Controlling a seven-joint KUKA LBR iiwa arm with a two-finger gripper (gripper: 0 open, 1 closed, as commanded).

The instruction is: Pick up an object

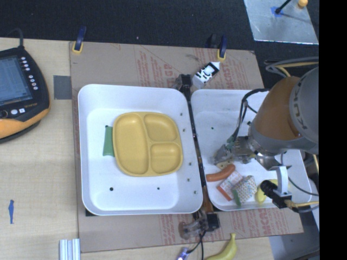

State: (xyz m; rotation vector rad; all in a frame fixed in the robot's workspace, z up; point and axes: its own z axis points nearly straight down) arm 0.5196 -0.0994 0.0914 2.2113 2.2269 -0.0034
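While the arm [282,118] leans in over the right bin [217,110], you are in the reaching step: nothing has been lifted, as far as the view lets you judge. The pincer [230,153] sits low in the middle of that bin, a dark, cluttered shape at the end of the wrist, and you cannot tell whether it is apart or together, nor whether anything is caught in it.

Your likely targets lie just below it, near the bin's front edge. An orange-red sausage-shaped piece [221,173] lies closest, tilted and just beside the pincer's tip. Next to it are a small red block [225,189] and a pale speckled object [245,189], touching or nearly so, with a small yellow piece [261,196] further right, partly under the arm's black fitting.

The left bin [89,145] holds a yellow divided tray [147,143] lying on a green strip [108,141]; both are well apart from the pincer and look out of play for this attempt.

For the next move, you would want the pincer set squarely over one item, most plausibly the sausage-shaped piece, aligned across its narrow width, then lowered and closed. Because the pieces crowd together, expect a risk of nudging a neighbour or catching two at once. Confirm a grip only once something is plainly seen held as the wrist rises.
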